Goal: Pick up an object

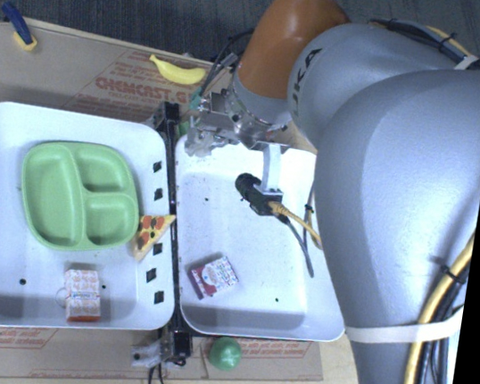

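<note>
While the gripper [205, 136] hovers over the right bin's [291, 326] far-left corner, I can't tell how its fingers stand; the red-and-white packet [213, 276] lies well apart, near the front wall.

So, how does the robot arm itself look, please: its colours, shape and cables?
The arm is thick and rounded, with smooth light grey shells and an orange band above the wrist. Dark lettering runs beside that band. The gripper is a small cluster of bare metal and dark parts. Yellow and black cables run along the arm's side, and a white strap wraps its lower part.
</note>
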{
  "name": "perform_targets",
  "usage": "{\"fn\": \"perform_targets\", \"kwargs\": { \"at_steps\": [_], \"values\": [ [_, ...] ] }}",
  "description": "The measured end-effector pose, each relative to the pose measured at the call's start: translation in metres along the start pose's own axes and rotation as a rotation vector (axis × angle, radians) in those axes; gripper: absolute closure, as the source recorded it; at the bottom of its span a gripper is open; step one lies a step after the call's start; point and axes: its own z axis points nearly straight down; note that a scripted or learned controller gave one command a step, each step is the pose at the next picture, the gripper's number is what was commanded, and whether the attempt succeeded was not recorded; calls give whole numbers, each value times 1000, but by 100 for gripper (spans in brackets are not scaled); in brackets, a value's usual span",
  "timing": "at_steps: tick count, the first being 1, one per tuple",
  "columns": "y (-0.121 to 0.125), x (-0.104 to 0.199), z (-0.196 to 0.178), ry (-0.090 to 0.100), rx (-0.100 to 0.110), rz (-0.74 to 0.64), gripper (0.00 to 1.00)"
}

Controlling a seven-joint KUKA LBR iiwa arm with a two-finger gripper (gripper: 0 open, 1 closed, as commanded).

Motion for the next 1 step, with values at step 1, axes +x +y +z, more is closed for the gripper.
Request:
{"fn": "perform_targets", "kwargs": {
  "at_steps": [1],
  "values": [
    [-1,78,2,-2,4,0,100]
  ]
}}
